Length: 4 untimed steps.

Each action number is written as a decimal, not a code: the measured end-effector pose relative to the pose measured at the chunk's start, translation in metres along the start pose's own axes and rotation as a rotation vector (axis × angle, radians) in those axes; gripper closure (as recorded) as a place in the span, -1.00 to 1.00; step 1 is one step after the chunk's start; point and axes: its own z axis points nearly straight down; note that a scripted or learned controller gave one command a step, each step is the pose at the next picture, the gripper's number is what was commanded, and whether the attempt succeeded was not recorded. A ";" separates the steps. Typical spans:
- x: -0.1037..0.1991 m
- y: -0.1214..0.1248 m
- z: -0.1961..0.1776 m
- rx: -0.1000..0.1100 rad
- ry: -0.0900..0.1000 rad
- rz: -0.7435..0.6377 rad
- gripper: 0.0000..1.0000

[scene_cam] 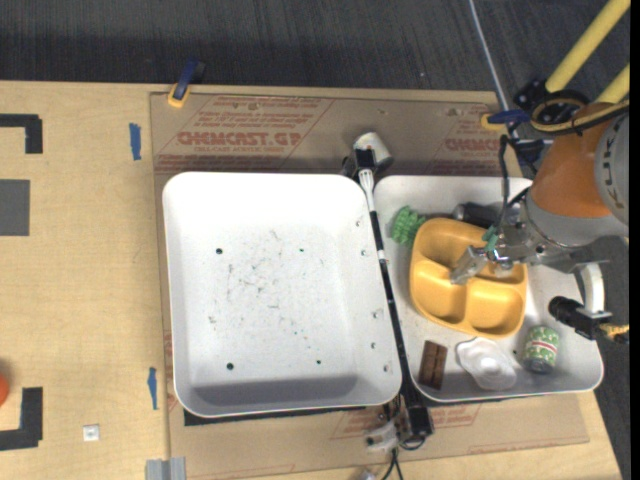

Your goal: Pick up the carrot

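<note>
So the arm (pixel 575 183) comes in from the right and hangs over the right bin (pixel 580 380), with the claw (pixel 478 262) low over a yellow two-pocket dish (pixel 462 290), right about at the ridge between the pockets. From where I'm standing I can't tell whether the claw is open or closed; it's just a shiny blur against the yellow, and I see nothing gripped in it.

The carrot is the tricky bit. There's a green tuft (pixel 403 224) wedged at the dish's upper left corner, near the bin's left wall. That might be the carrot's leafy top, but I can't make out an orange body, so take it with a pinch of salt. It sits left of the claw, apart from it.

Other stuff in the right bin, along the near edge: a small brown block (pixel 432 365), a white lumpy thing (pixel 486 362) just beside it, and a green-and-white patterned ball (pixel 541 349) near the right corner.

The left bin (pixel 190 268) has some dark specks on its floor. A black cable (pixel 384 278) runs along the seam between the two bins.
</note>
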 end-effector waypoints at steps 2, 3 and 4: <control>0.023 0.035 -0.012 -0.025 0.002 0.023 1.00; 0.022 0.035 -0.013 -0.027 0.000 0.025 -1.00; 0.015 0.064 0.010 -0.004 0.007 -0.205 -1.00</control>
